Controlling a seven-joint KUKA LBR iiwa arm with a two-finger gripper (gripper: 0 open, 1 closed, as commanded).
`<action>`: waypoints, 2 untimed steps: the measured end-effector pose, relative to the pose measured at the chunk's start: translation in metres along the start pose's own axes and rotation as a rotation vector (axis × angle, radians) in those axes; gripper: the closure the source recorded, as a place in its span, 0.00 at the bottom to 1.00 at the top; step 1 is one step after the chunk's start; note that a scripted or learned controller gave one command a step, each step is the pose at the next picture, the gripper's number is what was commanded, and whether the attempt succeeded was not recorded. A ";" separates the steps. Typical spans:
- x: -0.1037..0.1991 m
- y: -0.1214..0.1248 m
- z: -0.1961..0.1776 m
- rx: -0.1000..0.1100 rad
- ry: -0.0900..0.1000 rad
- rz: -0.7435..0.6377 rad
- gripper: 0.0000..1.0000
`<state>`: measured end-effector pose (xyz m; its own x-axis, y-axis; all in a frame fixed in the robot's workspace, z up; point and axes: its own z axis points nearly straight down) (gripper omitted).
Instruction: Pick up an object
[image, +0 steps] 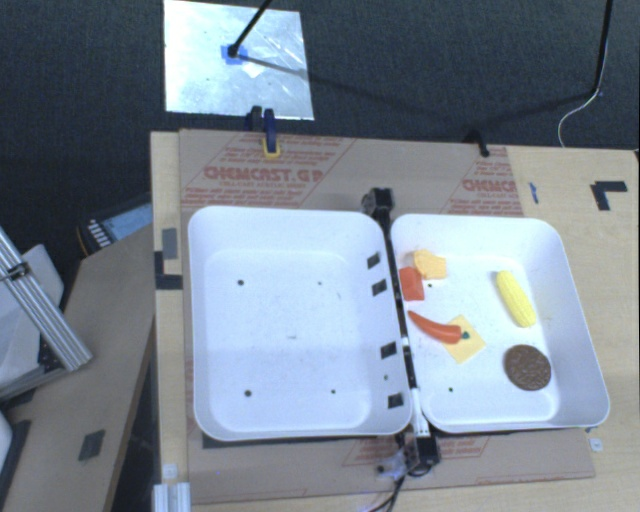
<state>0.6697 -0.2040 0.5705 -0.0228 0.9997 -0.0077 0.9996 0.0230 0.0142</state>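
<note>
The pick has not begun. The right bin (575, 300) holds corn (515, 298), a brown disc (527, 367), a chili (436, 326) and cheese pieces; next the arm must descend over one, perhaps the corn.

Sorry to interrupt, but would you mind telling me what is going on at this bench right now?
Nothing is being handled at this moment. Two shallow white bins sit side by side on the bench. The right bin holds a few toy foods: a corn cob, a brown round patty, an orange-red chili pepper lying on a yellow cheese slice, a small red block and a small yellow piece. All lie loose in the bin, so the pick has not yet happened.
</note>
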 end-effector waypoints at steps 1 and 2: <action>0.001 0.000 -0.012 -0.004 -0.002 -0.006 1.00; 0.001 0.001 -0.023 -0.007 -0.004 -0.011 1.00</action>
<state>0.6701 -0.2027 0.5940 -0.0338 0.9994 -0.0122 0.9992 0.0340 0.0216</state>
